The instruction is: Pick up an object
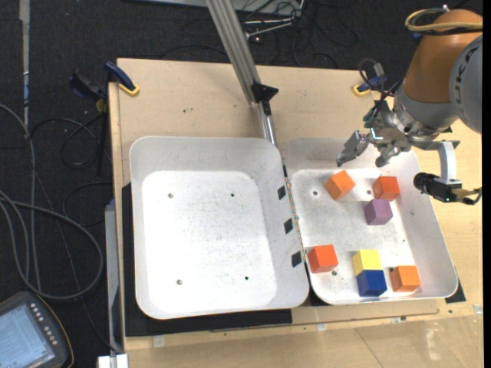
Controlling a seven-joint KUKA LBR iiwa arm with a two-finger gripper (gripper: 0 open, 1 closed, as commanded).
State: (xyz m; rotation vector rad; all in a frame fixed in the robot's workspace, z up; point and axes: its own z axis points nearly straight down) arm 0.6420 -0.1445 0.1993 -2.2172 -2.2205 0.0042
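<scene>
The right bin [441, 278] contains seven blocks. An orange block [340, 184] lies near the bin's far end, rotated so that one corner points toward the camera's lower left. A second orange block [387, 188] lies to its right, with its edges roughly parallel to the bin walls. A purple block [378, 211] sits just below that second block, slightly rotated. Near the front wall, a third orange block [323, 257] rests toward the left side. A yellow block [367, 261] and a blue block [371, 283] stand one behind the other, touching or nearly so, and a fourth orange block [405, 278] lies just beside the blue one on the right. All blocks are near-cubic, so none shows a distinct long axis.

The gripper [367, 149] hangs above the far end of the right bin, above the two orange blocks there. Its jaws are spread apart: one finger angles down toward the left, the other points down nearer the second orange block. Nothing lies between the jaws, and they touch no block.

The left bin [146, 205] lies beside the right bin on the counter [192, 102]. A blue and yellow clamp [121, 79] grips the counter's far left corner.
</scene>
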